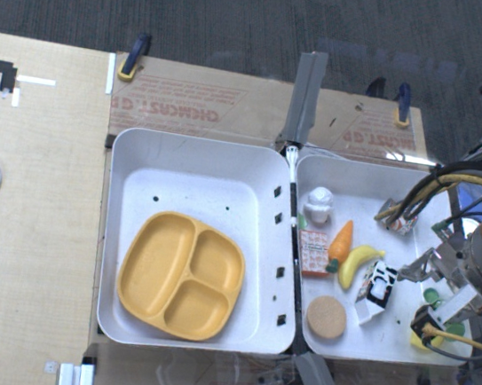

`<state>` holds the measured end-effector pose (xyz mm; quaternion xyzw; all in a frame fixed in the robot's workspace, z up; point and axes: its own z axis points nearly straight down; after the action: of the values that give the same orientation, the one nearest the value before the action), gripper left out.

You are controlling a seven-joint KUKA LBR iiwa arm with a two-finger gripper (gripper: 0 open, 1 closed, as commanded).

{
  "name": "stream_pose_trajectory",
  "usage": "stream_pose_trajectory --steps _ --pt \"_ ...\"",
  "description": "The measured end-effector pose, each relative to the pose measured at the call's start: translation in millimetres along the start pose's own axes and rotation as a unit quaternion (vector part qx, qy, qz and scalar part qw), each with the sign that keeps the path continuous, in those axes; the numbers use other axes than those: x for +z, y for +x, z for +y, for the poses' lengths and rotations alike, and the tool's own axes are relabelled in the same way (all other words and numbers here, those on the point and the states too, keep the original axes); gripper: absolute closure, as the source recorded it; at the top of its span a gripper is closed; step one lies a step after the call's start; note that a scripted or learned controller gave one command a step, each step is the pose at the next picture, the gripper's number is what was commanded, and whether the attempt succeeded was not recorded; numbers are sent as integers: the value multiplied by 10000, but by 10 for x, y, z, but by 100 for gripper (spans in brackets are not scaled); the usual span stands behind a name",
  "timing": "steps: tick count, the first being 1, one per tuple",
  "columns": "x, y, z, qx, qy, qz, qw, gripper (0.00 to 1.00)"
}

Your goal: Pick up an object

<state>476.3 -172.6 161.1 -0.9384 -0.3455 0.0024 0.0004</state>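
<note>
Step in hand is judged to be the approach to a grasp: nothing is seen held, and the gripper [380,284] sits low in the right bin [365,173], just right of the banana [358,265]. What look like its black-and-white fingers are pointed down at the bin floor, but how far the jaws are parted cannot be told from this angle, and nothing can be made out between them. For a clean pick, one isolated target should be chosen. The banana is the closest candidate, but it lies touching or nearly touching the carrot [340,241] on its left, so the closing axis is best set across the banana's narrow width, with one finger kept out of the gap toward the carrot. The round cork-coloured disc [326,317], below and left of the banana, is flat and well apart from its neighbours; it would likely be harder to pinch. Right bin contents: a small white bottle [318,202] above and left of the banana, a red-and-white carton [311,250] left of the carrot, and a yellow-green item [431,337] far right of the banana, partly hidden by the arm. The left bin [193,150], well left of the banana, holds one yellow divided plate [181,274] with three compartments, nothing in them.
</note>
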Motion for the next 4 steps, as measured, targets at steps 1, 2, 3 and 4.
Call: stream_pose_trajectory --steps 1,2,3,4 --pt "-1174 29 423 -872 -1 -3 9962 0" --pt "-248 504 -71 -1834 0 -2 9830 0" --pt "-327 493 -65 -1826 15 -17 9832 100" --pt "-327 493 -65 -1824 15 -17 9832 0"
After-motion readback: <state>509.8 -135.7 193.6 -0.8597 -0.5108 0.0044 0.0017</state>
